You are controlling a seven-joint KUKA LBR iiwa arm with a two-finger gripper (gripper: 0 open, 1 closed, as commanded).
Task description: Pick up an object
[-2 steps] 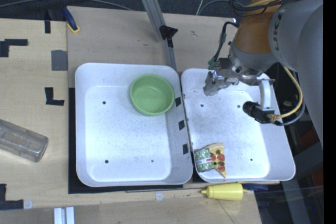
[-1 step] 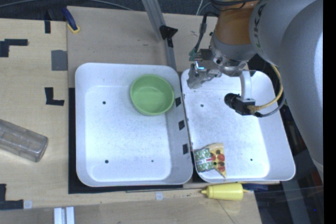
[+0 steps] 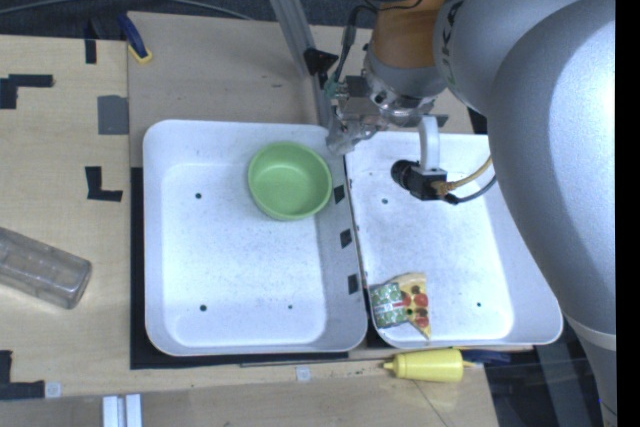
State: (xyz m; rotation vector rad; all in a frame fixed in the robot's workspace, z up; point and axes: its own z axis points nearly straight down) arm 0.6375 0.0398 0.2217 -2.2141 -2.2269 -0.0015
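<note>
The table [image 3: 220,75] is covered in tan board marked with black tape pieces. Two white bins, left [image 3: 160,245] and right [image 3: 530,305], are set side by side on it. A clear plastic container [image 3: 40,267] is laid at the left edge, and a yellow bottle [image 3: 432,365] just beside the right bin's front rim

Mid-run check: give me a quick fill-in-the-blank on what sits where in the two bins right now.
1. The green bowl sits in the ____ bin as the camera sees it.
2. The snack packet lies in the right bin, near its ____ edge.
3. The mustard-coloured bottle lies ____ the bins, on the bench.
4. The gripper hovers near the bowl's ____ side.

Missing words: left; front; outside; right
</note>
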